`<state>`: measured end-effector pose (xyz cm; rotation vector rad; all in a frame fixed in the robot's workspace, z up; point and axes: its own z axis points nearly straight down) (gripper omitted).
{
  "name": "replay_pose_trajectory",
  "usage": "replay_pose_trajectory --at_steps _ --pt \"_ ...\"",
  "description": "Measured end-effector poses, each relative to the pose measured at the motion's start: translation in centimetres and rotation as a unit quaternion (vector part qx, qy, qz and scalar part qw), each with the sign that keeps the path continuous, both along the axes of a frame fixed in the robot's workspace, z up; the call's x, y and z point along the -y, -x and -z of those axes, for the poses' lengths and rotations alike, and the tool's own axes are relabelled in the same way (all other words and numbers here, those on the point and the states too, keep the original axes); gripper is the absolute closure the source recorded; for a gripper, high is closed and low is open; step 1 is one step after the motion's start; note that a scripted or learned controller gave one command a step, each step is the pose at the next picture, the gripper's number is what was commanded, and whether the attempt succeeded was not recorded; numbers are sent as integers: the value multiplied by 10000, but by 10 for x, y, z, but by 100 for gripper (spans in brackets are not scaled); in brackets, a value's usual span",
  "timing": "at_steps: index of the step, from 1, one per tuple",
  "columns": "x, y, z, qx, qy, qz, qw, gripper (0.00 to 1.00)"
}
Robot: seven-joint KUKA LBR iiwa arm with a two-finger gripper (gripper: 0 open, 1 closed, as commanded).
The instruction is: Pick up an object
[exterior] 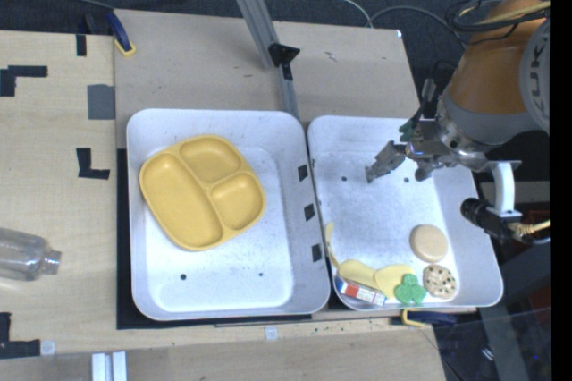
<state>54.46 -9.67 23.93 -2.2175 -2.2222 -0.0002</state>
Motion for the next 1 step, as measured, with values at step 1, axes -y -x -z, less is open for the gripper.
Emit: replay_pose_trajectory --at_steps 1 --pt "-36 32 54 -41 -1 0 10000 0"
